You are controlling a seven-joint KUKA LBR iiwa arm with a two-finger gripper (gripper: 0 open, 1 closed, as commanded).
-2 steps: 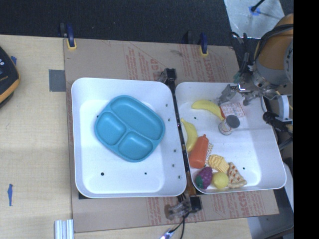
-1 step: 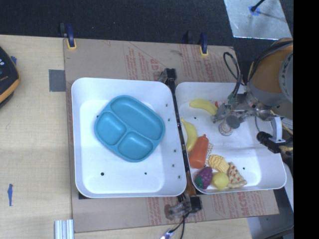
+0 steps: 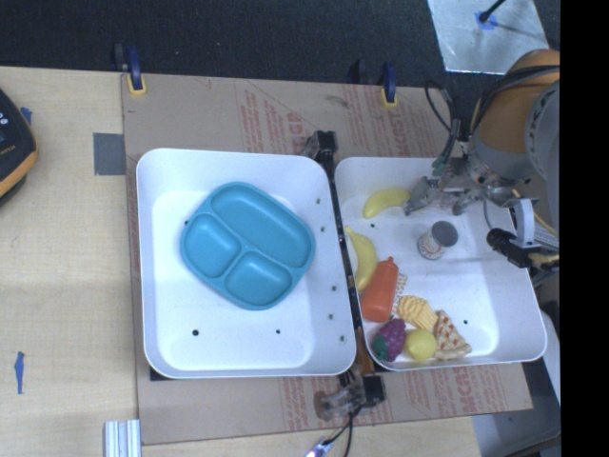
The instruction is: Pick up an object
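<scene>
My gripper (image 3: pixel 440 196) hangs over the back part of the right bin (image 3: pixel 504 298), just right of a small yellow banana (image 3: pixel 385 201). A grey-topped can (image 3: pixel 436 240) stands right below the gripper. Nothing shows as held. Further along the bin's left and front lie a larger yellow fruit (image 3: pixel 363 258), an orange-red bottle (image 3: pixel 380 289), a yellow ridged piece (image 3: pixel 413 309), purple grapes (image 3: pixel 388 337), a lemon (image 3: pixel 422 347) and a pizza slice (image 3: pixel 451 335).
The left bin (image 3: pixel 162 341) holds a blue divided plate (image 3: pixel 247 244). The bins' touching rims run between them (image 3: pixel 339 255). A black cable and bracket (image 3: pixel 514 248) hang from the arm over the right bin's right side.
</scene>
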